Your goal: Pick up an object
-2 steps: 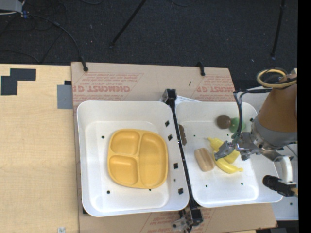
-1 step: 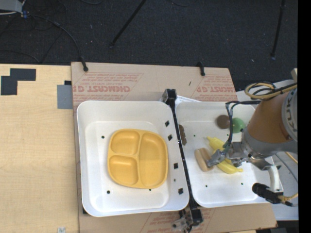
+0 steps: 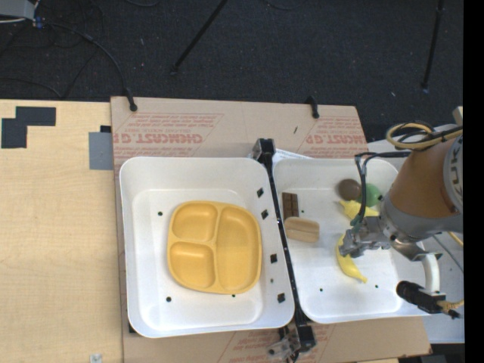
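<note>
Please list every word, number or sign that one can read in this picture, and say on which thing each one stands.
"CHEMCAST", red print on the cardboard sheet behind the left bin; it reads upside down and is faint, so the spelling is my best reading.
"...G.P", red print, cut off, on the cardboard behind the right bin; blurred.
Red print on the cardboard's front edge: too small to read.
The yellow divided tray bears no text.

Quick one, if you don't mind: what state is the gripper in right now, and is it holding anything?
Gripper: low in the right bin, just above the yellow banana; open or shut cannot be told, and no hold is visible.
</note>
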Available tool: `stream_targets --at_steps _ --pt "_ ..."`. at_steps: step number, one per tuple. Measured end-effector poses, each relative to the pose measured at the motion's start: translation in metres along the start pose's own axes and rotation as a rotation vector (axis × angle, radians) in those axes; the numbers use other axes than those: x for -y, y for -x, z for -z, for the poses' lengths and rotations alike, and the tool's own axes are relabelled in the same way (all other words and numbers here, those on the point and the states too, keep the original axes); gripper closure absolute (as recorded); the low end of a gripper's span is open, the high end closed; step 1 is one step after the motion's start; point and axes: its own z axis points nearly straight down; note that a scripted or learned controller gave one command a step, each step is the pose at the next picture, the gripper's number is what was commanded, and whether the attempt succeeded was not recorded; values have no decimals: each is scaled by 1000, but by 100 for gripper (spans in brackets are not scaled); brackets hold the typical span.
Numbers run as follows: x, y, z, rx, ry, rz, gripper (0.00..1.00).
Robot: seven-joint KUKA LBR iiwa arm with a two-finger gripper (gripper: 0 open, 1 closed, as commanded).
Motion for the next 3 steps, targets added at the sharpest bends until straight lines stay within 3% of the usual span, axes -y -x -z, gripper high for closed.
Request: stream_targets --at_steps 1,2,3 --pt "0 -8 58 2 4 5 100" --pt "0 -7 91 3 5 5 100" --pt "-18 -55 89 1 3 7 100"
